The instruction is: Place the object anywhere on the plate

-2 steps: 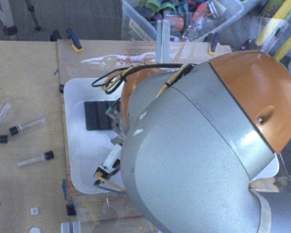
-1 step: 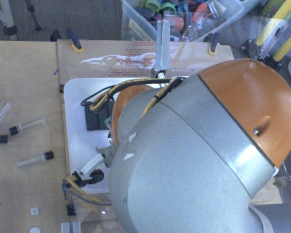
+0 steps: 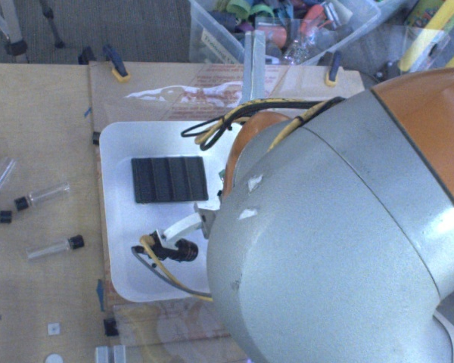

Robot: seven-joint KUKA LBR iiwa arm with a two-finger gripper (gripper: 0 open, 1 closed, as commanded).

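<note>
Frankly, cannot tell the claw's state with the bulky grey arm [image 3: 340, 225] spread across the right, but can make out the black ribbed slab [image 3: 169, 180] lying flat in the white bin [image 3: 117, 150], just left of that arm.

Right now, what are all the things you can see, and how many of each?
white bin: one, white, middle of the bench
black ribbed slab: one, black, lying flat in the bin's far part
capped tubes: several, clear with black caps, on the bench left of the bin
toy box: one, clear, holding colourful pieces, beyond the bench
blue clamps: two, blue, along the bench's far edge
robot arm: one, grey with an orange band, reaching in from the right over the bin
</note>
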